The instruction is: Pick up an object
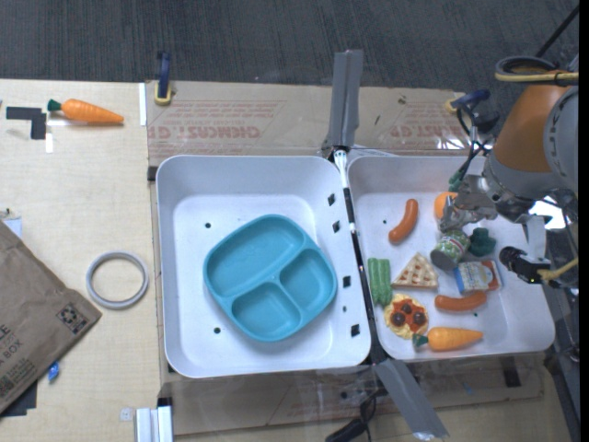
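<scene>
Grey arm with orange band (529, 136) reaches in from the right over the right shallow white bin (368, 187). The gripper (457, 217) sits low in the bin's upper right part, its jaws pointing down; spread or pressed together, cannot tell, the wrist hides them.

Just below the jaws lies a small green-and-white can (450, 249) on its side, touching or nearly touching them; contact cannot be confirmed. Dark green toy piece (481, 241) just right of the can. A bit of orange round toy (444, 203) peeks out left of the gripper. Blue-and-white packet (477, 275) below the can, red sausage (460, 301) under that.

Further left in the same bin: orange-brown hot dog sausage (403, 220), tilted; waffle-like triangle slice (417, 272); green ridged vegetable (379, 280) by the left wall; small round pizza (407, 316); orange plastic carrot (449, 339) near the front wall.

Left white bin (175, 265) holds a turquoise three-compartment plate (269, 276).

On the bench outside: another orange carrot (86, 111), grey tape ring (117, 278), brown cardboard box (32, 325).
</scene>
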### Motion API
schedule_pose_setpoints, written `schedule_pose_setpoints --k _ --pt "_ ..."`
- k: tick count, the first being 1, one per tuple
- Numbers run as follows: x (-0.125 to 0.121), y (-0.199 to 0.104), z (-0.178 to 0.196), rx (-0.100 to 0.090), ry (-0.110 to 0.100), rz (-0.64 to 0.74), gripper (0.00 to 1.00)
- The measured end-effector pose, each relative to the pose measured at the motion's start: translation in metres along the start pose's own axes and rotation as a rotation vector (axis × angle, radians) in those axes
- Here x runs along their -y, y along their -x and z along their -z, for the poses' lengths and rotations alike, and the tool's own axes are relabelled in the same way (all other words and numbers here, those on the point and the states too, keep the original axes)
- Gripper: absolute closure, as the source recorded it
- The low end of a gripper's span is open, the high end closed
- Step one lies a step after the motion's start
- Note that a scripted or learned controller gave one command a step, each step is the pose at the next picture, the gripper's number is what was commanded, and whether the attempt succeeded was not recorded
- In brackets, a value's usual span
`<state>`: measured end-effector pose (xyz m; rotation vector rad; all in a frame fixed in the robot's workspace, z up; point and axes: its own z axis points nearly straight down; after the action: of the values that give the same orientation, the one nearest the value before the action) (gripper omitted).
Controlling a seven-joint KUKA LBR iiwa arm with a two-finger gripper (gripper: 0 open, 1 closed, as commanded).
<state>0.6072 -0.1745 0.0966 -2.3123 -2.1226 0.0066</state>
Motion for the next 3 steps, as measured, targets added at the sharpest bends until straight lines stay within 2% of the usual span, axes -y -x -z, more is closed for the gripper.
schedule_pose_setpoints --k 1,2,3 --pt "0.000 0.000 0.000 0.000 0.000 0.000 0.00" --pt "0.059 0.022 0.024 -0.002 0.000 0.023 0.00" --pt "0.021 -0.006 -0.008 -0.001 0.001 -0.102 0.00"
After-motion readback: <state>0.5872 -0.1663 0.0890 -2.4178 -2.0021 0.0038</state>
